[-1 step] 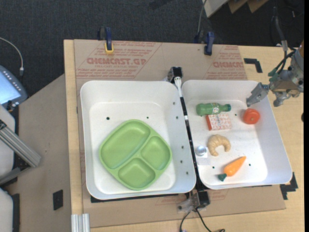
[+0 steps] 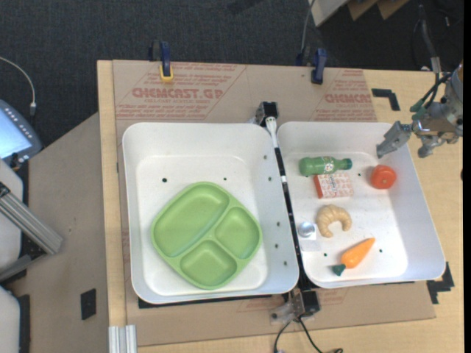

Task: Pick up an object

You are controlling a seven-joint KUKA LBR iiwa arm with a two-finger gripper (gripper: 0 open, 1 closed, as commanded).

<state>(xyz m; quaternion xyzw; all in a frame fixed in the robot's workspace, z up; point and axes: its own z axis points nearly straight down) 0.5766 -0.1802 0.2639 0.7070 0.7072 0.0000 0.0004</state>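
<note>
The right bin (image 2: 423, 219) holds several objects. A green bottle (image 2: 325, 165) lies at its back, with a red and white box (image 2: 334, 185) just in front of it. A red tomato (image 2: 383, 176) sits near the right wall. A croissant (image 2: 333, 219) lies mid-bin and an orange carrot (image 2: 355, 254) lies near the front. My gripper (image 2: 409, 143) hangs over the bin's back right corner, above and slightly right of the tomato. It is open, with nothing between its fingers (image 2: 388, 140).
A green divided plate (image 2: 207, 234) lies in the left bin (image 2: 140, 197). A small pale object (image 2: 307, 231) rests by the right bin's left wall beside the croissant. Blue clamps (image 2: 318, 65) grip the cardboard base at the back.
</note>
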